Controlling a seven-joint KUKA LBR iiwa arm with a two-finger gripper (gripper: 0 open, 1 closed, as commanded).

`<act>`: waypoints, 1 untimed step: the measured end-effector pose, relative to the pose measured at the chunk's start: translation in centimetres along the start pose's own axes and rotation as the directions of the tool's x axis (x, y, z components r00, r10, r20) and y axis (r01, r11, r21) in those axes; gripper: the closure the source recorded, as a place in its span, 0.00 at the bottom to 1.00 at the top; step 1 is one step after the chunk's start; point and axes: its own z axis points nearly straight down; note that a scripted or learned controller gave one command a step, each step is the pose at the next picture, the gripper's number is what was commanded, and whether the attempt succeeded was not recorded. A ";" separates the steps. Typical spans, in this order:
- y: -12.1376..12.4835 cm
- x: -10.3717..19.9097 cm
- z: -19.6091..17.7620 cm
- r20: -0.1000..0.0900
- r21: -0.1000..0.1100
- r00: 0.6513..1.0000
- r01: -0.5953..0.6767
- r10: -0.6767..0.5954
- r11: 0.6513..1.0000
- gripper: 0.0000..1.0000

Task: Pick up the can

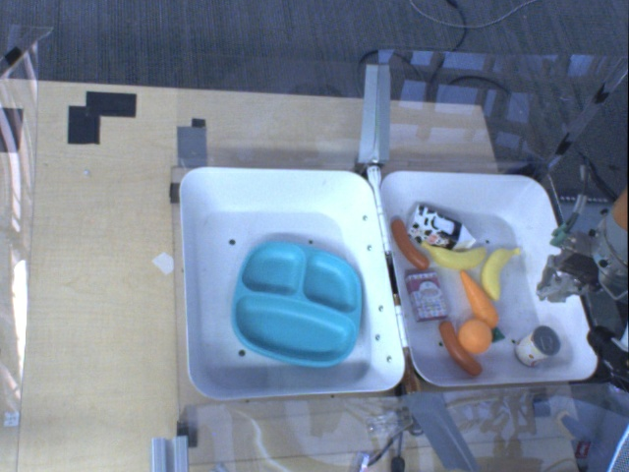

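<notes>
Pale wooden counter (98, 293) below, and my fingers (562, 281) hang over the right bin's (511, 190) edge; apart or together, I cannot tell. Can (538, 345) lies near: light, stiff, likely slick, so I'd pinch its round sides.

Pale wood tabletop (108, 293) carries two white bins side by side, touching: right bin (511, 193) just beside the end effector (562, 281), left bin (201, 293) well beyond it; black patches (98, 114) lie farthest off

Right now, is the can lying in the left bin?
No, the can sits in the right bin, near its front right corner; the left bin holds a blue tray.
</notes>
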 end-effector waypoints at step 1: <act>4.7 2.3 -10.5 0.002 0.002 0.998 -0.060 0.060 0.998 1.00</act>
